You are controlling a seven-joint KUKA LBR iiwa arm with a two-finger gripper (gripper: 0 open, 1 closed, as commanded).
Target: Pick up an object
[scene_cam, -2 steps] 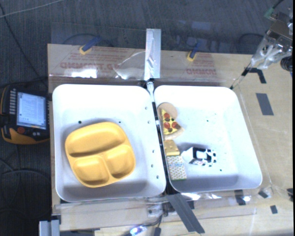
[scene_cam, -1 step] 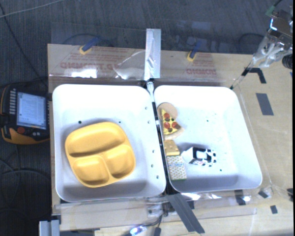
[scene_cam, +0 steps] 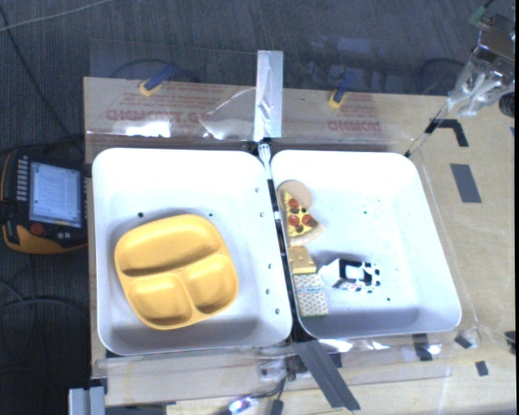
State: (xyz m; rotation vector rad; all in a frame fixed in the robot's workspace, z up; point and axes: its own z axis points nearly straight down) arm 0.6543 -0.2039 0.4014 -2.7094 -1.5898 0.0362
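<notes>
Here I am, up in the far right corner, my gripper (scene_cam: 474, 89) hanging over the bare bench, well apart from both bins. Is my grip spread or closed? It's too small and pale against the bench up here, so I can't tell. Nothing hangs from me that I can make out.

Over to the right bin (scene_cam: 415, 223), where the pickings are, all crowded toward its left side. A pizza slice (scene_cam: 297, 211) lies against the left wall, near the far end. Just in front of it, along the same wall, sits a small tan box (scene_cam: 307, 285). Just right of that box is a black-and-white toy (scene_cam: 359, 273) (a cow, maybe; too small to be sure), out on the bin floor and apart from the wall.

The left bin (scene_cam: 112, 180) holds one big thing: a yellow divided tray (scene_cam: 175, 271), lying flat toward the near side.

Off the bench, on the dark carpet to the left, a handheld pendant (scene_cam: 48, 199) with a lit screen lies next to the left bin.
</notes>
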